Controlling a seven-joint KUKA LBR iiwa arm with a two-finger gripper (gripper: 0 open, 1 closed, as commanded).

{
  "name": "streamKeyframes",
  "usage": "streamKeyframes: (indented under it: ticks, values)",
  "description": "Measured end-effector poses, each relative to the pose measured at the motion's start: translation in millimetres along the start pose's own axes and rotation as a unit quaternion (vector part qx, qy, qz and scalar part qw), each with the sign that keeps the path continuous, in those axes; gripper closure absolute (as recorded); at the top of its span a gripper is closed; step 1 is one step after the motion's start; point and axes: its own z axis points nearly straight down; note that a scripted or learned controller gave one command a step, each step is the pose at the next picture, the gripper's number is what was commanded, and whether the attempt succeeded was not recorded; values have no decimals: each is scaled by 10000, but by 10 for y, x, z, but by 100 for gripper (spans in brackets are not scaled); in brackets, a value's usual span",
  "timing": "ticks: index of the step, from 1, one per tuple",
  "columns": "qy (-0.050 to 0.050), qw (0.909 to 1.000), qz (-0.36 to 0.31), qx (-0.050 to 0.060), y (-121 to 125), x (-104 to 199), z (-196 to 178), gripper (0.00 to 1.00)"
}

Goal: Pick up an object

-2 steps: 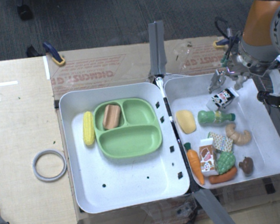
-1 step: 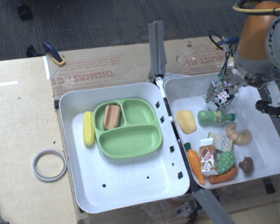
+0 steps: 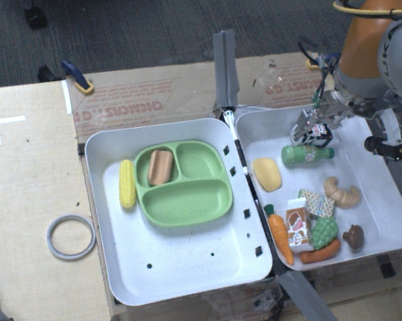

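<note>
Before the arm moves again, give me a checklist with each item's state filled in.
1. Gripper over the right white bin: ok.
2. Green plastic bottle lying just below the gripper, within reach: ok.
3. Bottle held between fingers: cannot tell.
4. Bottle apart from the pale yellow oval toy: ok.
5. Bottom-corner pile, orange carrot beside the printed carton, crowded for grasping: not ok.
6. Green divided plate in the left white bin, out of the arm's way: ok.
</note>
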Motion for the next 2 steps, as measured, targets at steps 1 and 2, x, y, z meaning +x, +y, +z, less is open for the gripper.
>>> streamKeyframes:
  ticks: [1,2]
  values:
    - [2,9995,324,-35,22,614,-9,0]
    - [15,9984,568,-7,70,605,-4,0]
